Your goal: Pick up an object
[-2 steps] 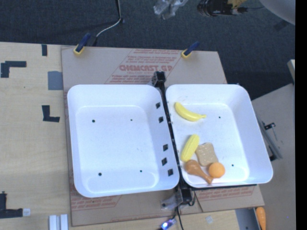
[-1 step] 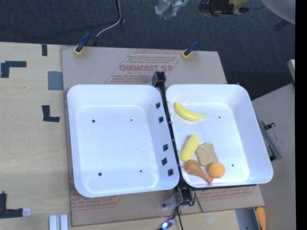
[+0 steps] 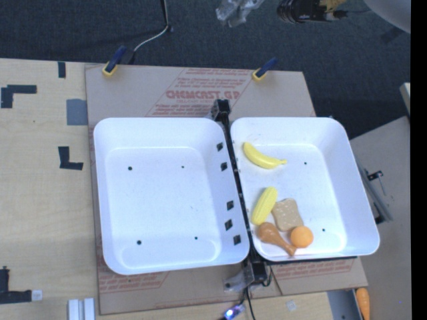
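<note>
Yellow banana point(image 3: 263, 157) in right bin point(image 3: 333, 135) | tool point(image 3: 238, 5) high above, blurred, grip state unclear

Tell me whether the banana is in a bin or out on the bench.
In: the banana lies on the floor of the right bin, near its upper left.

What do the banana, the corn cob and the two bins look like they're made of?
Banana and corn cob: probably moulded plastic toys, judging by their flat uniform yellow and smooth, slightly glossy skin. The left bin and right bin look like thin formed white plastic with rounded corners and a soft sheen, though the exact material is uncertain.
</note>
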Robot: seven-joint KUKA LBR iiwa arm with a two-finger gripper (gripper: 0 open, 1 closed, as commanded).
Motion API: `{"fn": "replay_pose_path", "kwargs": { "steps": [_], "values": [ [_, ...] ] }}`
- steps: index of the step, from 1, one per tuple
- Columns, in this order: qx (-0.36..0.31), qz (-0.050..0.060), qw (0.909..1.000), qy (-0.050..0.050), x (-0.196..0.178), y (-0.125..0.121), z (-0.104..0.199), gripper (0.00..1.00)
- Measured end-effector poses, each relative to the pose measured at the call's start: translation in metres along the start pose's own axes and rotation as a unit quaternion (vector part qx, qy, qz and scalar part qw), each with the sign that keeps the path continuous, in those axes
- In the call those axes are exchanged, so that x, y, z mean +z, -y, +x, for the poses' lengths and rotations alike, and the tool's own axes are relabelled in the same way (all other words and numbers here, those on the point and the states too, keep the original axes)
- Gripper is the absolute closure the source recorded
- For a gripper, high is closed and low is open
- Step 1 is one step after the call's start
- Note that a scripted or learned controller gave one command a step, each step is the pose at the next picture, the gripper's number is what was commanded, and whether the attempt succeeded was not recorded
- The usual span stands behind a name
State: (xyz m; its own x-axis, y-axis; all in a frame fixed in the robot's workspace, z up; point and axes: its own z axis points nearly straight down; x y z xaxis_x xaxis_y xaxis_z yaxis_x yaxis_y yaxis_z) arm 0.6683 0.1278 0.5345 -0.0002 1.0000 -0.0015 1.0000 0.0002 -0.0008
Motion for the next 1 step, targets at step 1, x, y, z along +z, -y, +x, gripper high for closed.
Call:
{"fn": "replay_pose_path", "kwargs": {
  "steps": [1],
  "values": [
    [0.000,0.000,1.0000,0.000,0.0000,-0.0001,0.0009,1.00]
  ]
}}
